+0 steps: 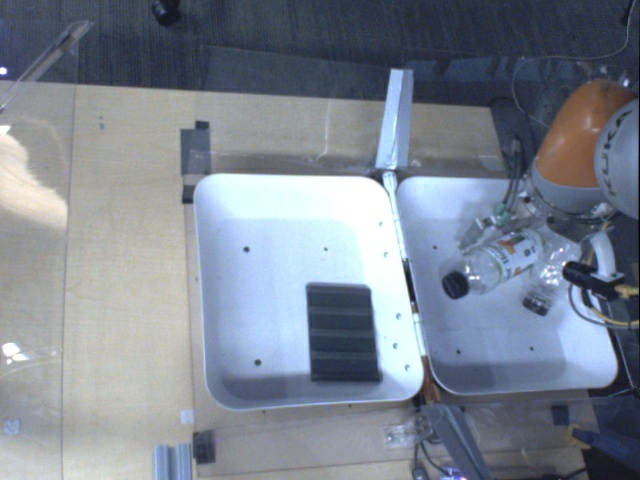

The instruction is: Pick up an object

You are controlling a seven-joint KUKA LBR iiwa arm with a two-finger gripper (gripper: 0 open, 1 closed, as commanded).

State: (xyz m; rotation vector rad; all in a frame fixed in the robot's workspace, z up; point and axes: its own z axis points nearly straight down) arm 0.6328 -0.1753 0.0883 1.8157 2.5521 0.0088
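Bottle [497,264], clear with black cap, lies in the right bin [500,363] under the gripper [530,233]; finger state I cannot tell. Best grasp: straddle its body crosswise, then lift straight.

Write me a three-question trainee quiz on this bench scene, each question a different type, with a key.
1. True or false: the black ridged block lies in the left bin.
2. Which bin is the arm over? A) the left bin B) the right bin C) neither
3. Fill in: the clear plastic bottle lies on its side with its black ____ pointing toward the divider between the bins.

Key: 1 true. 2 B. 3 cap.
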